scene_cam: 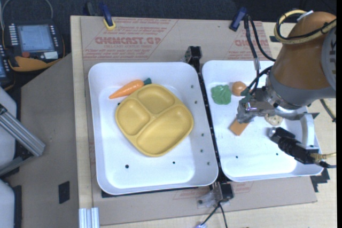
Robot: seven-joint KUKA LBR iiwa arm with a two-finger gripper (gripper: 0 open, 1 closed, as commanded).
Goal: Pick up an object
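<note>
Fingers on the gripper (247, 112) are too tangled with the wrist hardware to read; I cannot tell whether they are spread or pressed together. They hang in the right bin (251, 168), directly over the upper end of an orange block (238, 127), and look to be touching or almost touching it.

As for progress, the reach seems done: the arm is down in the bin and lined up on the block. A firm grasp and the lift are left, judging by the block, which looks to rest on the bin floor.

That block lies in the left half of the right bin, near the middle. Its long axis runs at a slant, near-left to far-right, with the far-right end tucked under the gripper.

Farther back sit a green piece (220, 94) and a small orange ball (238, 86), just beside each other. The left bin (107, 168) bears a yellow tray (154, 120) and a carrot (126, 89) touching its far-left edge.
</note>
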